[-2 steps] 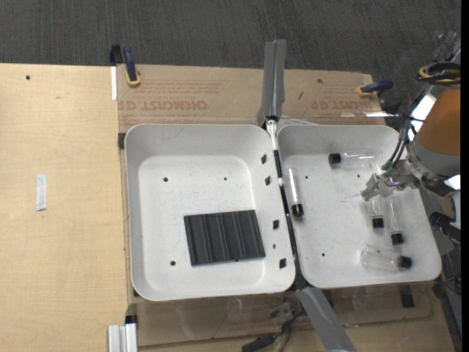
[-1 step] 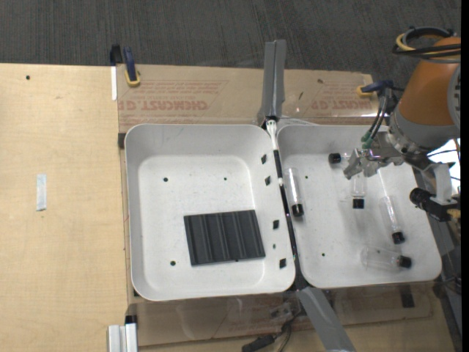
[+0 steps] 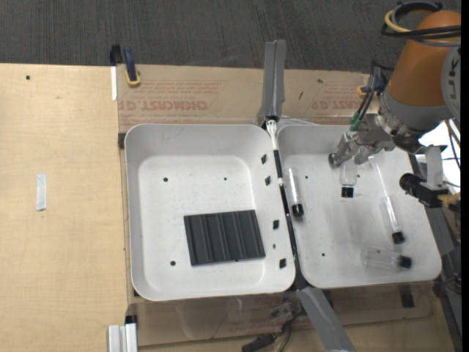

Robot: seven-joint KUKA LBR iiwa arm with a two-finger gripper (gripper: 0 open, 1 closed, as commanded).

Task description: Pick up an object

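Bright, even overhead light; soft shadows, slight graininess.

The grey arm with its orange band reaches in from the right, its gripper angled down and leftward.

You are looking at a robotics laboratory workcell: a pale plywood bench stands on dark grey carpet and carries two shallow white plastic bins set side by side, divided by a grey metal bar. A sheet of brown printed cardboard lies under the bins, a blue-and-yellow clamp grips the bench edge, and the grey industrial arm with its orange band, trailing cables, reaches in from the right of the view.
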